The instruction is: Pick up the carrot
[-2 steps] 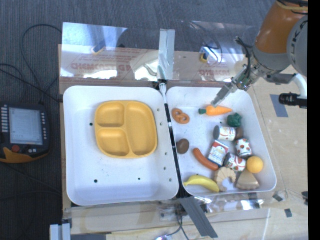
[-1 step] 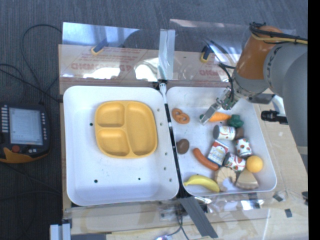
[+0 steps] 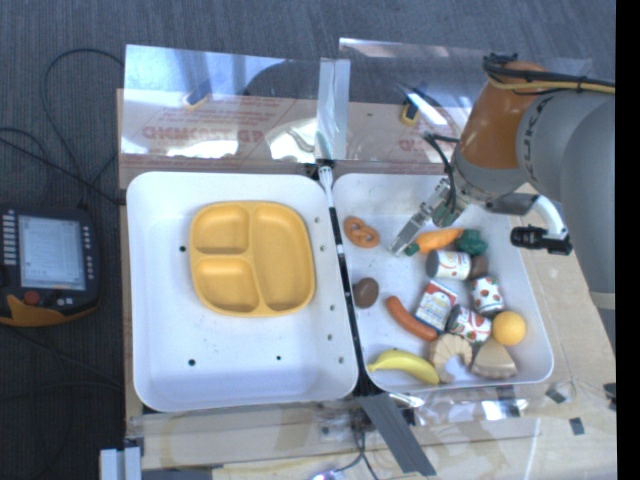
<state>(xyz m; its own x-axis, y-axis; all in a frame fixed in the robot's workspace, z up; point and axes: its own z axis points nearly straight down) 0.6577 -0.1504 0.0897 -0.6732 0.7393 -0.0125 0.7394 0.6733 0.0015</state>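
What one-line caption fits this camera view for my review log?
Gripper poised beside the carrot in the right bin of toy food; yellow divided plate in the left bin.

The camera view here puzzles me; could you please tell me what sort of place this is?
Most likely a robotics lab's pick-and-place test bench. Two white bins sit side by side, one holding toy food such as a carrot and banana, and a teach pendant lies on the carpet.

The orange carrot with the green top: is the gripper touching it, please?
Cannot tell: in the camera view the gripper meets the orange carrot end, no visible gap.
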